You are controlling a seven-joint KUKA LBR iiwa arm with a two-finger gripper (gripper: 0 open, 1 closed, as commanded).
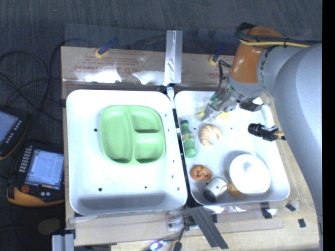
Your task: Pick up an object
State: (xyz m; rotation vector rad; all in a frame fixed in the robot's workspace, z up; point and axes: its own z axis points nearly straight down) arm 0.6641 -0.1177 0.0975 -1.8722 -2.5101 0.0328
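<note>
The gripper hangs low over the far left part of the right bin, pointing down and to the left. From this angle I cannot tell whether it is spread or pressed together, and nothing shows pinched in it. Behind it the orange band leads up to the grey arm, which crosses the bin's far right corner.

Closest to the gripper, just near of it and apart from it, a pale ridged pastry lies on the bin floor; it is the likeliest thing to pick. Left of the pastry a green bottle lies along the bin's left wall, its length running far to near. Nearer still, a brown pretzel sits close to the same wall. A small cup lies tipped on its side in the near part, just right of the pretzel. Beside the cup, to the right, stands a white bowl, turned upside down by the look of it, and a bit of something amber shows at its near left edge, too hidden to name.

The left bin holds a green tray with three compartments, lying flat in its far middle. Both bins rest on a brown bench. Left of the bench, a pendant with a lit screen lies on the dark floor.
</note>
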